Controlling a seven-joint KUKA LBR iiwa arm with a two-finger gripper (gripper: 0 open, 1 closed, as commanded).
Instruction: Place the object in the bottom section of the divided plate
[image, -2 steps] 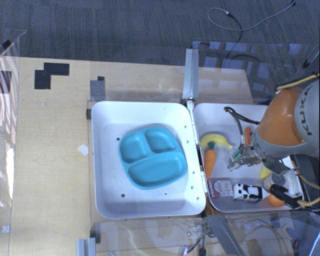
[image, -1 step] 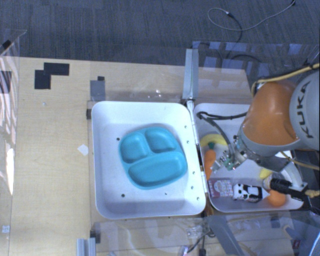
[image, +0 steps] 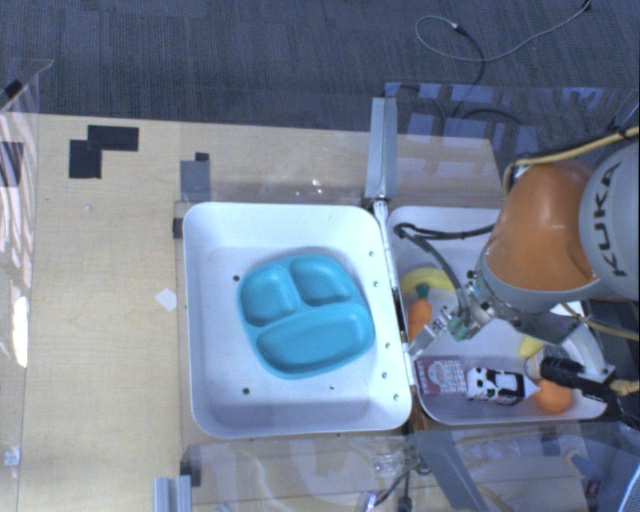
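Observation:
A blue divided plate (image: 305, 315) lies in the left white bin (image: 210, 390), its large bottom section (image: 315, 343) toward the front and bare. My gripper (image: 447, 328) hangs low over the left side of the right bin (image: 500, 412), just right of an orange carrot-like piece (image: 419, 316) with a green tip. A yellow piece (image: 428, 279) lies behind the carrot. Whether anything sits in the gripper is hidden by the wrist.
The right bin's front holds a dark red packet (image: 441, 377), a black-and-white cow toy (image: 497, 385), an orange ball (image: 553, 398) and a small yellow piece (image: 530, 347). A metal divider (image: 381, 150) runs between the bins. The arm (image: 545, 235) covers the right bin's back.

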